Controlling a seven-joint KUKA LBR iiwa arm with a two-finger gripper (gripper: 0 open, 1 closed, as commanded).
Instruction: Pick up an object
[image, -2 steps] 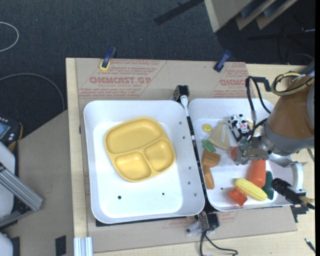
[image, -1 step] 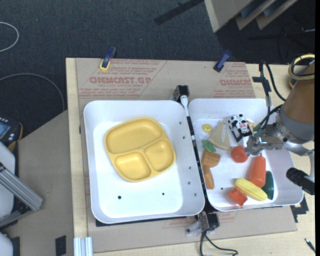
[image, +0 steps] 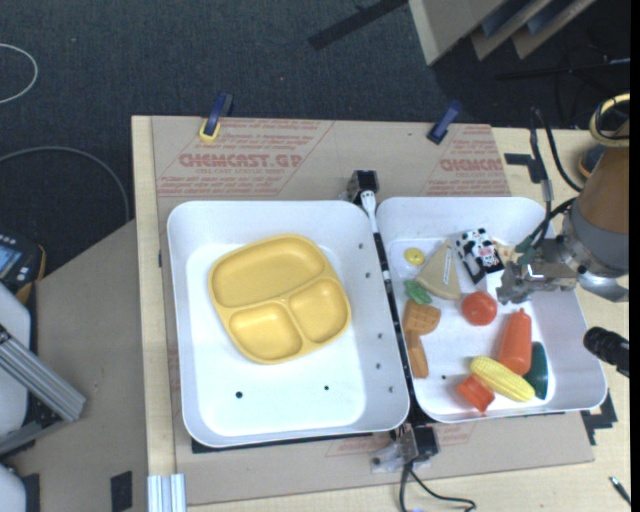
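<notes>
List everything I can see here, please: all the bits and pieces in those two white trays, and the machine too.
White bins: 2, side by side on the bench; left bin, right bin.
Divided plate: 1, yellow, three compartments, in the left bin.
Tomato: 1, red, middle of the right bin.
Carrot: 1, orange, right of the tomato.
Corn cob: 1, yellow, near the right bin's front edge.
Black-and-white toy: 1, at the right bin's back; too small to identify.
Small disc: 1, yellow, back left of the right bin.
Clamps: 2, blue; one with a yellow tip, another, on the board's far edge.
Gripper: 1, grey, over the right bin.
</notes>
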